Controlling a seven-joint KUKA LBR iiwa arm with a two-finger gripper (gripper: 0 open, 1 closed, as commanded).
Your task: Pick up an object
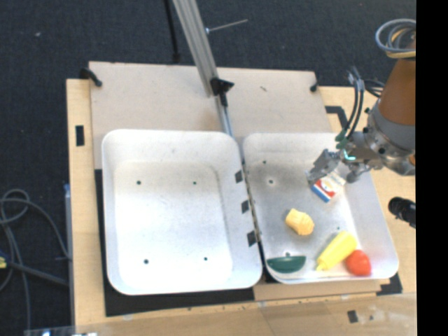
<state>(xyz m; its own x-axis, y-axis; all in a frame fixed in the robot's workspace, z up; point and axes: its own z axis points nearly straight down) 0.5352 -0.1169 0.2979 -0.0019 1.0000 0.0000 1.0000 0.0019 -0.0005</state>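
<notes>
The right bin (280, 152) holds several small objects. A small white, red and blue box (324, 190) lies near its far right side. A yellow lump (299, 222) sits in the middle, and a long yellow piece (336, 250), a red ball (358, 262) and a dark green piece (287, 262) lie along the near edge. My gripper (339, 168) hangs just above and behind the small box, its fingers spread apart with nothing between them. The box lies just below the fingertips.
The left bin (175, 208) stands beside the right one, with a divider rim (246, 201) between them. A slanted metal rail (199, 40) rises behind the bins. Cables (21, 236) lie on the floor at left.
</notes>
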